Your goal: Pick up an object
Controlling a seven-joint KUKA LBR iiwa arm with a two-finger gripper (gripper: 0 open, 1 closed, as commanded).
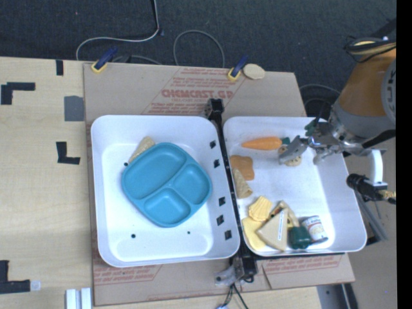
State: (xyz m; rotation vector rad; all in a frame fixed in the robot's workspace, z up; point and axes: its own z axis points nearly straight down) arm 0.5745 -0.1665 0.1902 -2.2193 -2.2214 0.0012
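Pincer [291, 152] is hovering low over the right bin [335, 192], near its far edge; can't tell how its fingers are standing. Carrot [261, 144] is lying just left of it, tip almost touching. Bread slice [243, 167] is sitting further left and nearer. Cheese wedges [267, 224] and small can [313, 227] are piling well below it. Blue tray [167, 184] is sitting in the left bin [106, 192], far left.

- A dark blue carpet [257, 11] covers the floor at the top.
- The wooden bench [38, 192] is light, with a brown board [187, 92] on it.
- A thin white wire [151, 18] lies on the carpet.
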